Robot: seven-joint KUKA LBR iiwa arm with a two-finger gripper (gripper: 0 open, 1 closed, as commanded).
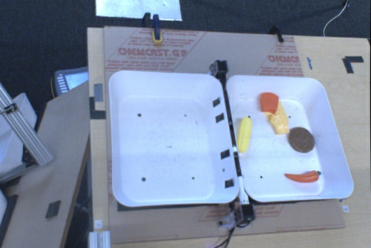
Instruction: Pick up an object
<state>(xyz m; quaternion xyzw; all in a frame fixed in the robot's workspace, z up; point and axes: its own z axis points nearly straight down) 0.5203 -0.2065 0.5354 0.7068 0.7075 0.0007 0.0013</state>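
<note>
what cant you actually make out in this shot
- Camera view, orange block and pale yellow piece: they touch; too blurred to tell if one overlaps the other.
- Brown round object: too small and soft to identify.
- Red chili-shaped item: dark tip detail blurred.
- Items clipped along the divider of the left bin: too small to identify.

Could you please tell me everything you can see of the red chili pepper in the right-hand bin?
The red chili pepper is a slim, glossy, orange-red piece that looks like a plastic toy, tapering to a point on its left end, with a small dark stem on its right end. It lies flat and nearly level across the floor of the right bin, near the front wall. Nothing touches it: the round brown disc sits apart behind it, and the yellow corn cob lies well off to its left.
</note>
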